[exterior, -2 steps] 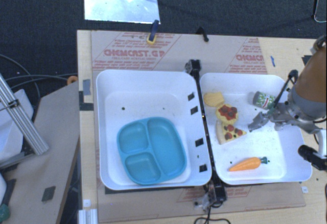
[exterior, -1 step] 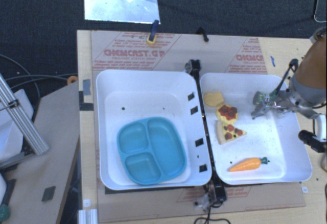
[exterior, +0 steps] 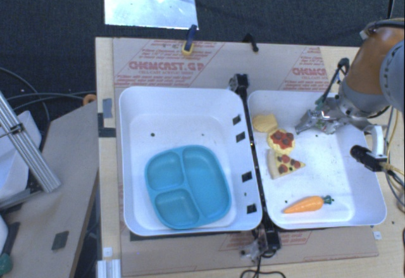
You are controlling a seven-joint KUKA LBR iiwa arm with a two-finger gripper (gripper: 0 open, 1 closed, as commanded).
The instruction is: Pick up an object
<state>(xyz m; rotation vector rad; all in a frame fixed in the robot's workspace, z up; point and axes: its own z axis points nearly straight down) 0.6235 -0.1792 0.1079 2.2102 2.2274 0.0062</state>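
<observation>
A grey arm [exterior: 397, 74] with an orange band [exterior: 370, 68] is seen at the right of the frame, ended by a metallic claw [exterior: 304, 126].

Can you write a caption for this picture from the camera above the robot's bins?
Robot gripper hovers beside toy pizza in the right bin; a carrot waits nearby.

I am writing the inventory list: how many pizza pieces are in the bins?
2, both in the right bin: a small round pizza near its middle, and a pizza slice touching it just below. None seems hidden elsewhere.
</observation>
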